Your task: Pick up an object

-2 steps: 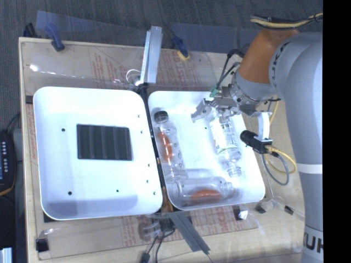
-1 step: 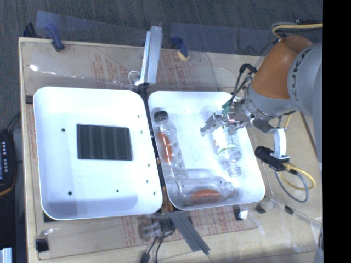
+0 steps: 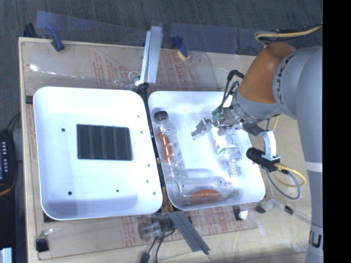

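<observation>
Gripper (image 3: 211, 122) sits low in the right bin (image 3: 186, 104), fingers apparently spread, pinching nothing. Clear bottle (image 3: 227, 149) lies just beside it; two more bottles along the bin's left and near walls. Advise centring over the bottle body before closing.

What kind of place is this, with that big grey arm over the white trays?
Probably a robotics lab test bench: a grey arm reaches over two white bins on a taped wooden board, with clear plastic bottles to practise picking up.
</observation>
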Tool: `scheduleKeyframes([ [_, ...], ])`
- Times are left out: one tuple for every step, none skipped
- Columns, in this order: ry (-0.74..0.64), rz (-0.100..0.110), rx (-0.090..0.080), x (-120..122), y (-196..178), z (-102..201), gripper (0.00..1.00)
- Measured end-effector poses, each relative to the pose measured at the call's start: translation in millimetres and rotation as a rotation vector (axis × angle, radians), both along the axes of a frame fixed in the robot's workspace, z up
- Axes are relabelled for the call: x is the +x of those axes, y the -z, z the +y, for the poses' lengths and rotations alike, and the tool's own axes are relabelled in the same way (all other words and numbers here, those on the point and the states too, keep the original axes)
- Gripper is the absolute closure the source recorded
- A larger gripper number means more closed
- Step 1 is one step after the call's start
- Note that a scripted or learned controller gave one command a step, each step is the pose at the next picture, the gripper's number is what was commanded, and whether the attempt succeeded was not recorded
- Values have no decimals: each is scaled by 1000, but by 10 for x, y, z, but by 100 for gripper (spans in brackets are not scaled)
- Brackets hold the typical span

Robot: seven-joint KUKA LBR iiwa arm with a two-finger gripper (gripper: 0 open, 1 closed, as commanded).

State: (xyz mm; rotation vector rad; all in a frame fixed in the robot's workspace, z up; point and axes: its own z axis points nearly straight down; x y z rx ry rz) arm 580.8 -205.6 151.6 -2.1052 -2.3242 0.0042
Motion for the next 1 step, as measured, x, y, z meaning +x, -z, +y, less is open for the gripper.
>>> scheduleKeyframes([
  [-21,-2,-1,-81,192,-29,0],
])
